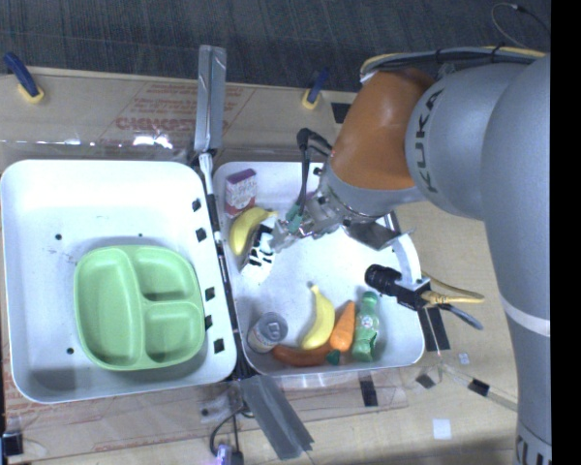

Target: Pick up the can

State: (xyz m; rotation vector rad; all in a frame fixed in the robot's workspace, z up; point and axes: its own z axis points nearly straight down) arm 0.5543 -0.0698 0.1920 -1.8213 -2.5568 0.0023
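Observation:
The can (268, 331) is a small silver tin standing upright in the front left corner of the right bin (403, 250), its round top facing up. My gripper (279, 237) hangs over the back left part of that bin, well behind the can and apart from it, right beside a yellow banana (245, 228). Nothing shows between the gripper and the can but bare bin floor.
Beside the can lie a second banana (319, 320), a carrot (342, 326), a green bottle (367, 325) and a red pepper (298, 356). A small pink-topped carton (240, 190) stands at the back left. The left bin (39, 201) holds a green divided tray (140, 305).

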